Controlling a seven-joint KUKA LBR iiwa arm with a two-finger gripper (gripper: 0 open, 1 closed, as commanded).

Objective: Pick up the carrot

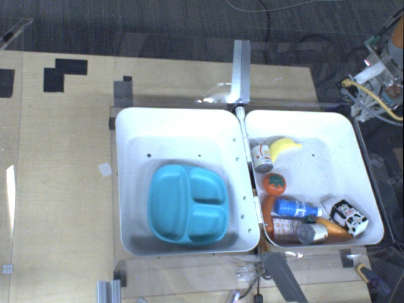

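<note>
Two bins, your arm parked off at 2 o'clock; gripper [379, 74] sits outside the right bin [334, 128], and its state can't be made out. Your carrot [267, 211] lies at that bin's 7 o'clock, just below the tomato [274, 183], under the blue bottle [297, 208]. Banana [284, 146] at 11. Left bin [139, 131] holds the blue divided tray [187, 202].

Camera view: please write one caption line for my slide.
Carrot lies among clutter in the right bin; blue divided plate occupies the left bin.
</note>
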